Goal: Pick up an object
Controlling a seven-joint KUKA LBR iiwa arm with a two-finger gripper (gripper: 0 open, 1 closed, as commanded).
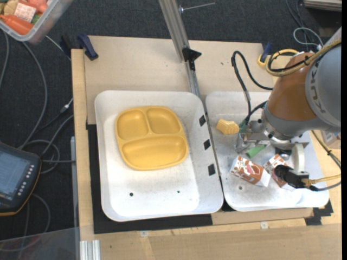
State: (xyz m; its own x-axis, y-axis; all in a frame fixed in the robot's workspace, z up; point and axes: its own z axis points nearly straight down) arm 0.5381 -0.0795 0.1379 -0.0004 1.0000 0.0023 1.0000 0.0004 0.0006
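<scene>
1. Objects for picking lie in the right bin (238, 202); none is lifted, so by my reading the grasp is not yet done.
2. Tray (150, 137), yellow, sits in the left bin (108, 161), well apart from the gripper (248, 141).
3. Carton (248, 170) lies just below the gripper, flat on the bin floor.
4. Yellow block (228, 127) rests just to the camera-left of the gripper.
5. Green piece (255, 150) sits right by the gripper tip; whether it is open or closed, I cannot tell.

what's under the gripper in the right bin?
A green object pokes out beneath the gripper, beside the red-white carton. The arm hides the rest.
</scene>
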